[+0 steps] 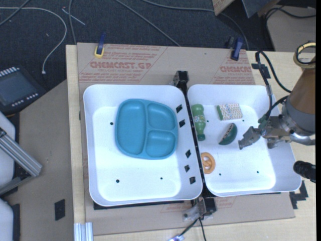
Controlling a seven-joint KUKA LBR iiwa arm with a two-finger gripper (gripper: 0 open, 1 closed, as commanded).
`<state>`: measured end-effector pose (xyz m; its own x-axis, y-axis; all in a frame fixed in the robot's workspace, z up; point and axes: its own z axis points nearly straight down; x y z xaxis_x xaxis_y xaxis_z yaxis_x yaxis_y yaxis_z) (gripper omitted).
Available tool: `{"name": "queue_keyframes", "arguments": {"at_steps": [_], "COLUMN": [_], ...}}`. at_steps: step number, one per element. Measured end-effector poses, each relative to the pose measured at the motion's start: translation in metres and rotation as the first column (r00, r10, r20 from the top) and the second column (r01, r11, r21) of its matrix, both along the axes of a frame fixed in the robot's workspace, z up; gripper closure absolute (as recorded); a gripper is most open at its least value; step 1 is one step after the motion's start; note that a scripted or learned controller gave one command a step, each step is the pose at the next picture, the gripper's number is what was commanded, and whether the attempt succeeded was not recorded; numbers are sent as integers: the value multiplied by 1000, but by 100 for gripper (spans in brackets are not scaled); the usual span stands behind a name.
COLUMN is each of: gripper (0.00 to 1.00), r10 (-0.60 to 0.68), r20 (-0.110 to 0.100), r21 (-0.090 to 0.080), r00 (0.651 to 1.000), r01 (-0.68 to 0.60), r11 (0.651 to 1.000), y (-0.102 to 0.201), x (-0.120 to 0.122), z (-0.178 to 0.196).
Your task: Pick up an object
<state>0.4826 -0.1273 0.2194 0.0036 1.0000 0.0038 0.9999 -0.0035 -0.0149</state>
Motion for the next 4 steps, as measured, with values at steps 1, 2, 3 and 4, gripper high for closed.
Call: {"name": "queue_keyframes", "arguments": {"at_steps": [1, 2, 3, 4], "gripper": [0, 0, 0, 0], "r10": [4, 2, 3, 3], "r20": [13, 8, 8, 10], "r21": [-2, -1, -1, -1], "r00": [1000, 1000, 1000, 1000], "r01": [-4, -2, -3, -3], "r11": [1000, 1000, 1000, 1000], "y": [0, -8, -7, -6], "x": [3, 8, 11, 11], "z": [6, -47, -110, -136]}}
